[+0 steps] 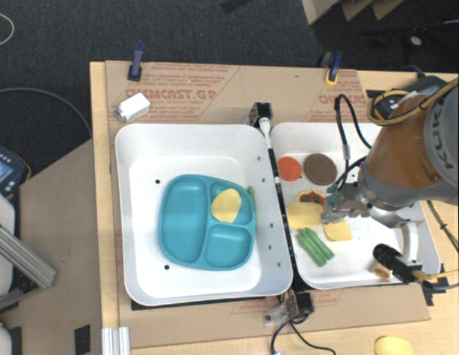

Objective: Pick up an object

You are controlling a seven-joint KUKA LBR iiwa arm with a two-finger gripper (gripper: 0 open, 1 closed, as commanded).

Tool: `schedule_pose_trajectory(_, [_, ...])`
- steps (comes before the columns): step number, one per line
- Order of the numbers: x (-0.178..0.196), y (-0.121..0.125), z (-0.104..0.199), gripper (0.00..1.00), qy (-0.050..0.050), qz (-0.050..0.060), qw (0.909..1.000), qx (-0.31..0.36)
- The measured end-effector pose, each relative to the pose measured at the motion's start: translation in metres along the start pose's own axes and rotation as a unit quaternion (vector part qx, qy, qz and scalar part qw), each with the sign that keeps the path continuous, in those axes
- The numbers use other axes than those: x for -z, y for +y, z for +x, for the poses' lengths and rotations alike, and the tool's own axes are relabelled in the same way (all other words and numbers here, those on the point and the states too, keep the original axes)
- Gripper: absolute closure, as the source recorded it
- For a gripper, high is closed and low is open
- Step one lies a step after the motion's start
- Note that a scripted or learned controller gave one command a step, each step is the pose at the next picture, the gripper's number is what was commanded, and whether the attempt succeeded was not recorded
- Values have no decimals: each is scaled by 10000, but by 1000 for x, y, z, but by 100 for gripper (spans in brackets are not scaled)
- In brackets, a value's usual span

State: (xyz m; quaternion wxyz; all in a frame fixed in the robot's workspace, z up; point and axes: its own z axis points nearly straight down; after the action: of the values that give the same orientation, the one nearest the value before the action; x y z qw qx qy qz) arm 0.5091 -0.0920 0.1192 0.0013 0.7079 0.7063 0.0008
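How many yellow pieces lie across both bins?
3: one yellow piece on the teal plate in the left bin, two in the right bin by the pincer. The arm may hide more.

Even, bright light from above; the white bins glare slightly, shadows are soft, and focus is a little soft.

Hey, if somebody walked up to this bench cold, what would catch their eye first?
Probably the teal divided plate in the middle of the left bin, with a yellow piece lying in its upper right compartment. Next, the bulky grey and orange arm reaching in over the right bin, its gripper down among scattered toy foods: an orange disc, a brown disc and a green piece.
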Motion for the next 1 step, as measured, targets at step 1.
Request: schedule_pose_trajectory(1, [69, 2, 5, 100, -3, -10, 10000, 17])
